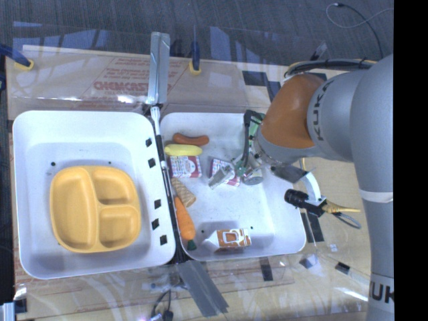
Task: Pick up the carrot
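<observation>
On the left side of the table (80, 79) sits a white bin (33, 179) holding a yellow divided tray (93, 209), and nothing in that bin bears on the task. Next to it, the right bin (281, 236) carries the small items. Against its left wall lies the carrot (184, 221), orange, pointing roughly up and down the view, with a cracker-like biscuit (184, 192) just above its upper end and a small orange-and-white carton (232, 239) just beside its lower end. Higher up are a yellow banana (182, 150), a sausage (190, 139) and a red-and-white packet (186, 167).

Further right, the tool (242, 171) hangs low over the middle of that bin, near a crumpled wrapper (222, 172) and well apart from the carrot. Whether it is released or clenched I cannot tell; the arm (348, 126) and its orange band (289, 116) shade that spot, and no object can be made out in its grip.

By my judgement the task is barely begun: the carrot rests untouched on the bin floor. What remains is the whole of it, namely travelling left and down the view to the carrot, closing around it, and lifting.
</observation>
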`<move>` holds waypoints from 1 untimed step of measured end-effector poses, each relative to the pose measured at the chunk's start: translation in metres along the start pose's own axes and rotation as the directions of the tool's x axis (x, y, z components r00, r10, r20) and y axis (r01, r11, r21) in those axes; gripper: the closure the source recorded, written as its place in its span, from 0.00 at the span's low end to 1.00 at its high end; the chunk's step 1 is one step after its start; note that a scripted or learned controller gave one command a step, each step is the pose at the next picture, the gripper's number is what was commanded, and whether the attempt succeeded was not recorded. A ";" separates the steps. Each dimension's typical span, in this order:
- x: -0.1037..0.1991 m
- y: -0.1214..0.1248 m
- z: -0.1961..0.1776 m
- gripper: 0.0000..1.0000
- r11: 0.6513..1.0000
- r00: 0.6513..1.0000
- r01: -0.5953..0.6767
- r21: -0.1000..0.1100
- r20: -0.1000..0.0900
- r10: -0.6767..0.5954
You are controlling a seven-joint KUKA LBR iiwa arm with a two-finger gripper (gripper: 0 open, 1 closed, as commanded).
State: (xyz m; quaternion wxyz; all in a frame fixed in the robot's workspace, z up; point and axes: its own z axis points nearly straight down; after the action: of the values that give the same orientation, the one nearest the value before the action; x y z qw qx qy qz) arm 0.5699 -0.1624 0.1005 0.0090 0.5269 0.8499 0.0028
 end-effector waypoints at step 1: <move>-0.031 0.012 -0.018 0.00 0.995 0.995 0.097 0.013 -0.013 -0.097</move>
State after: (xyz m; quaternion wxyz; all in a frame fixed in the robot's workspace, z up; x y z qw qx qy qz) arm 0.5936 -0.1847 0.1187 0.0006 0.4849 0.8746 -0.0001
